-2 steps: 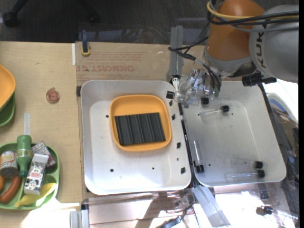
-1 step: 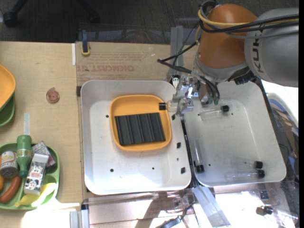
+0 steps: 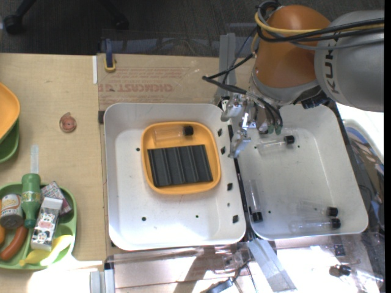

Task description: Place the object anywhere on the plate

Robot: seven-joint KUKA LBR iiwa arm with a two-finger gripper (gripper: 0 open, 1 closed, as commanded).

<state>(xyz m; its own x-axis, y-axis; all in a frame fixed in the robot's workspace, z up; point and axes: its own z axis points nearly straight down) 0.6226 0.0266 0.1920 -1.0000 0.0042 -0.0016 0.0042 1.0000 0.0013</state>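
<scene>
Far left on table (image 3: 67, 182): orange bowl (image 3: 7, 118) at the edge, green tray (image 3: 68, 215) stacked with toy food and a green bottle (image 3: 30, 195); small round pink bit (image 3: 68, 123) alone on the wood. All well apart from the bins, so likely spare props, not in play.

Left bin (image 3: 122, 224): orange plate (image 3: 181, 157) sits roughly centred, square with rounded corners, dark ribbed insert (image 3: 181, 166) covering its lower part. One clear tube with black cap (image 3: 177, 130) lies along the plate's upper rim area, above the insert. Looks like one object already on target. Plate centred in bin probably to give clearance from the walls on approach.

Divider between bins: gripper (image 3: 244, 124) hangs at the upper left corner of right bin (image 3: 348, 182), just beside the shared wall, orange wrist band directly above. Fingers lost in cables and metal clutter; cannot tell how far apart they are or whether anything is between them. No grasp claimed.

Right bin: clear tube with black cap (image 3: 276, 143) just right of and below gripper, lying flat, near but apparently not touching. Another tube (image 3: 252, 201) along the left wall, cap toward the bottom. Third tube (image 3: 314, 218) in the lower right, cap at right end.

Judgement: nearest tube is the probable pick candidate; transparent body and flat lie make it easy to miss or roll.
</scene>
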